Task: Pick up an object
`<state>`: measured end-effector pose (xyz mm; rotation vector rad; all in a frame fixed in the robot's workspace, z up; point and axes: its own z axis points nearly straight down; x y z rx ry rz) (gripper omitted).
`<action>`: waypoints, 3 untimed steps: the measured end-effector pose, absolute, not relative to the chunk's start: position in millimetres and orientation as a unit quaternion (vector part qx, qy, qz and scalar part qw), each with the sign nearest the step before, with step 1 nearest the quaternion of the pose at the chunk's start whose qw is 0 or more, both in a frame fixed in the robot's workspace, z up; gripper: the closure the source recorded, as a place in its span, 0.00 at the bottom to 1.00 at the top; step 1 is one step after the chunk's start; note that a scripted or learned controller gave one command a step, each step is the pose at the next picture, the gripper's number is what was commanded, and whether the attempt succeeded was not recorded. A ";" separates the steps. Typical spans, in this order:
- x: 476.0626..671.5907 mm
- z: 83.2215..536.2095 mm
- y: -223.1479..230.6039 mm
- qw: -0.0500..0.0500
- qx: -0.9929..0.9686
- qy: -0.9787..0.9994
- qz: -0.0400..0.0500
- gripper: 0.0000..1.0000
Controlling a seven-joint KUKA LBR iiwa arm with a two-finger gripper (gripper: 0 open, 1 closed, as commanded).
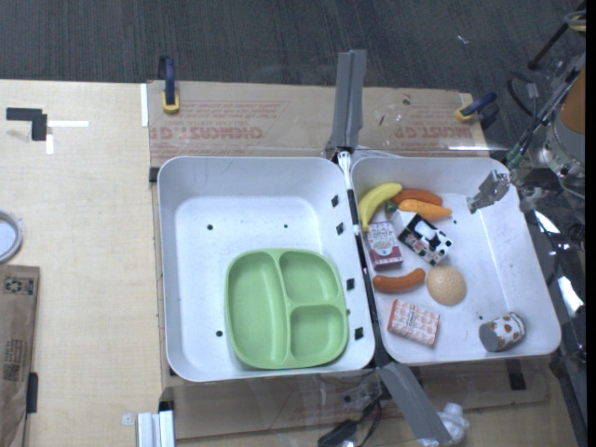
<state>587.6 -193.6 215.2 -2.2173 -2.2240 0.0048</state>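
The right bin (521,259) holds several small items. A yellow banana (377,200) lies at its back left beside two orange carrots (421,197). In front of them are a black-and-white box (426,237) and a small red carton (381,242). An orange sausage (399,281), a tan round bun (447,285), an orange-and-white packet (413,323) and a small tipped cup (503,331) lie nearer the front. My gripper (489,192) hangs over the bin's back right part, apart from every item, with nothing seen in it.
The left bin (186,250) holds a green divided plate (287,307). A grey divider post (349,101) rises between the bins at the back. Clamps (169,96) pin cardboard behind them. Cables and arm parts crowd the right edge (559,156).
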 end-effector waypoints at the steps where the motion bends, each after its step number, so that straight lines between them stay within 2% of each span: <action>1: 630.2 106.1 -173.3 -0.001 -0.676 -0.737 0.000 0.00; 2: 630.9 93.4 -114.0 -0.002 -0.597 -0.802 0.000 0.00; 3: 632.0 105.9 -115.8 -0.004 -0.599 -0.801 -0.001 1.00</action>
